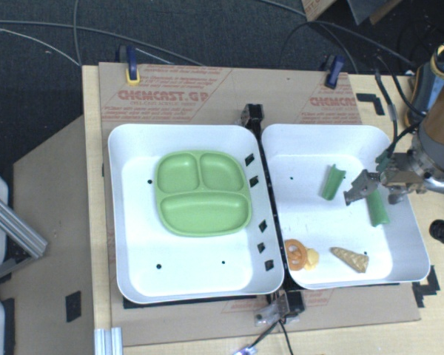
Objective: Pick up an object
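Camera view, read from left to right: a green divided plate [203, 193] is seen in the left bin [133, 272]; in the right bin [407, 268] a pretzel [300, 254] and a cone-shaped wedge [351, 259] are laid near the front edge, and a green block [331, 183] sits toward the middle. At the right rim the gripper [366, 189] is held low, fingers spread apart, nothing clamped. A green stick [377, 207] is found just right of it, its long axis running back to front, slightly tilted. It is judged the nearest candidate.
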`<control>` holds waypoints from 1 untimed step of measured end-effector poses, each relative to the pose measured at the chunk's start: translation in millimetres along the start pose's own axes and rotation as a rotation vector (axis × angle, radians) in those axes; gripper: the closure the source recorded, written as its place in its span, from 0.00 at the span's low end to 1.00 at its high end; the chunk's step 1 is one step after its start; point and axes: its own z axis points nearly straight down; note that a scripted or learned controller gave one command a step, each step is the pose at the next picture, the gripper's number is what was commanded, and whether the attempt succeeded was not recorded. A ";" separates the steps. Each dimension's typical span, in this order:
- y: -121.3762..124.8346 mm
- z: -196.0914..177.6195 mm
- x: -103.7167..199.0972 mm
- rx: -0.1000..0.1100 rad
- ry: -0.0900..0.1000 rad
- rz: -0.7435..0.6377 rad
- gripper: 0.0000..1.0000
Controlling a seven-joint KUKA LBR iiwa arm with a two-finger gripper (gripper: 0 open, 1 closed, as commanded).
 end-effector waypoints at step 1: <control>2.1 -5.1 0.2 -0.011 -0.002 -0.003 0.00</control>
